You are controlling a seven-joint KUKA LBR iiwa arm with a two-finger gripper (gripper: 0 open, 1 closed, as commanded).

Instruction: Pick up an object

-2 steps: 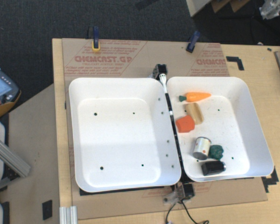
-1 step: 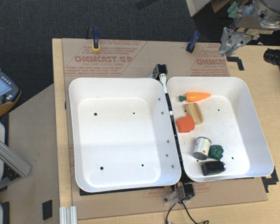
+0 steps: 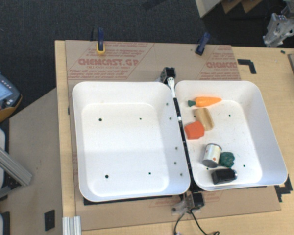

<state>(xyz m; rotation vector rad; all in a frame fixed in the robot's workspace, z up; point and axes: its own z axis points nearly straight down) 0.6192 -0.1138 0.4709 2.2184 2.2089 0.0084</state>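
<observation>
Six items (image 3: 195, 130) lie in the right bin (image 3: 265, 131); tool (image 3: 280, 28) state unclear.

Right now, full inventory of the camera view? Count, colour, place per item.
bins: 2, white, side by side on the bench
carrot: 1, orange with green tip, right bin, far end
block: 1, tan, right bin, just below the carrot
orange piece: 1, orange-red, right bin, touching the tan block
can: 1, silver, right bin, lying on its side
green piece: 1, dark green, right bin, beside the can
black piece: 1, black, right bin, near edge
clamps: 2, blue, far edge of the board
gripper: 1, metallic grey, top right, away from the bins
</observation>
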